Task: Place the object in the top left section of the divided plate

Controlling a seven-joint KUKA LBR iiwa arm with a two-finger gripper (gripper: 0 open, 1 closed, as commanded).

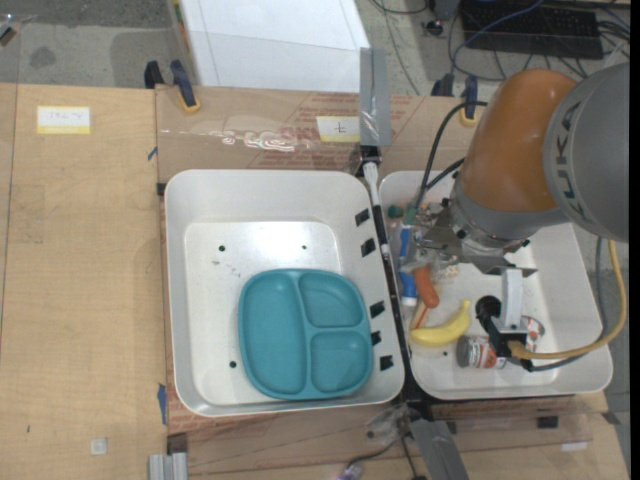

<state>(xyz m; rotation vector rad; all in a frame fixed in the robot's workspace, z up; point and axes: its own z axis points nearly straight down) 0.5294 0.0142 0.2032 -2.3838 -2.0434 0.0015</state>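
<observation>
Two bins on the desk | left bin point(190, 268) holds the teal divided plate point(303, 333), all sections bare, awaiting delivery | tool point(440, 248) low over right bin point(570, 368), we cannot tell its state | banana point(441, 329), orange piece point(427, 287), small can point(477, 352) lie there, none clearly picked.

We see two bins side by side on the bench point(80, 288). In the left bin point(190, 268) a divided plate point(270, 338) lies toward the near side. In the right bin point(580, 368) a banana point(440, 330) lies near the front, with a carrot point(427, 288) just behind it and a small can point(478, 353) just to its right. The arm point(530, 148) reaches in from the right and hangs over the back of the right bin. A box point(270, 23) stands behind the left bin.
</observation>
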